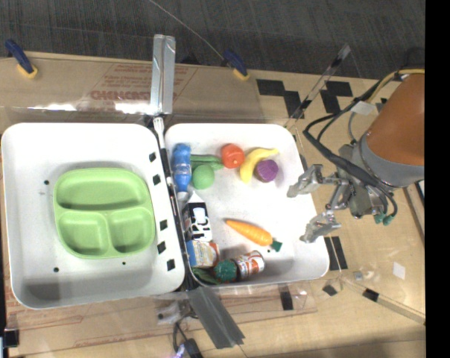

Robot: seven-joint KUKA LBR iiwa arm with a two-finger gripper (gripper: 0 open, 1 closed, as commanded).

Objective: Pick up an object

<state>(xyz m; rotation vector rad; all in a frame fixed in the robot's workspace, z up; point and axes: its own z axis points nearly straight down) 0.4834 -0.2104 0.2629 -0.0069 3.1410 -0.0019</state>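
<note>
The left bin (16,200) holds a green tray (102,211). The right bin (303,263) holds a carrot (249,232), a banana (256,159), a bottle (181,166) and a can (249,264) (all lying loose). The gripper (311,206) hangs over this bin's right rim, fingers apart, holding nothing

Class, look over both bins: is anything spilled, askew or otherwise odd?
Nothing spilled or broken. The toys crowd the right bin, with the cans lying tipped in its near corner. The green tray sits flat in the left bin.
</note>
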